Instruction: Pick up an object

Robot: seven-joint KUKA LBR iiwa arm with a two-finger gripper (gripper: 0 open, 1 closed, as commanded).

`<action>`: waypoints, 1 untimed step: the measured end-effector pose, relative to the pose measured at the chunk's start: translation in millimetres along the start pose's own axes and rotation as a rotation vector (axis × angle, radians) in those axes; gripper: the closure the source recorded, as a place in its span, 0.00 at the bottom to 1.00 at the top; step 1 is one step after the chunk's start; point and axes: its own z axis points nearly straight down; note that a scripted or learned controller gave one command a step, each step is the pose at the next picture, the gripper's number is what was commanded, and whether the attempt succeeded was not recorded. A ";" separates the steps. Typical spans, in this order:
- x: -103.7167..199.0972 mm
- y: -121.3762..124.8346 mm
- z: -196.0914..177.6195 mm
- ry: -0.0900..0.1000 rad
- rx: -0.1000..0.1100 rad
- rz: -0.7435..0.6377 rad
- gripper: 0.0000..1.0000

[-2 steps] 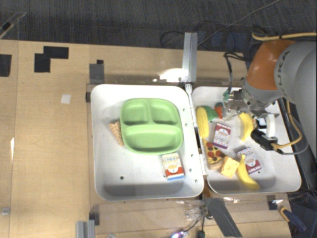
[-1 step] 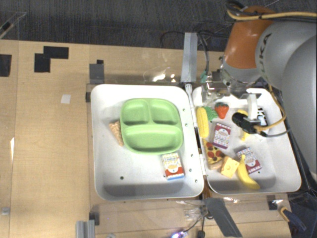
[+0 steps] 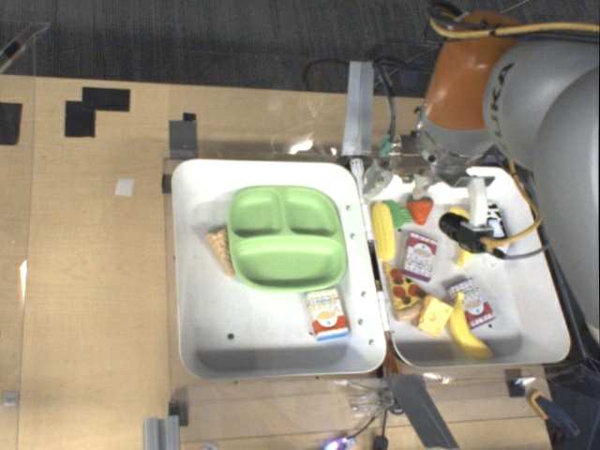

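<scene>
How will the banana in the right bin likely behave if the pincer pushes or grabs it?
The banana looks curved and smooth, so it may pivot or slip rather than slide straight. It looks like toy food, so probably light and rigid. It touches a cheese wedge, which would likely shift too.

Light wooden bench (image 3: 84, 279), two white bins side by side on it, left bin (image 3: 192, 326), right bin (image 3: 544, 326)

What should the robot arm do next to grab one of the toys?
Probably lower a little toward the back of the right bin. The tool sits at that bin's far left corner, just above the corn cob and the small red toy, and I see nothing held in it. Those are the nearest things to try.
</scene>
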 end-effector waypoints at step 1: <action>-56.0 -1.5 -37.9 -0.002 -0.001 0.038 0.00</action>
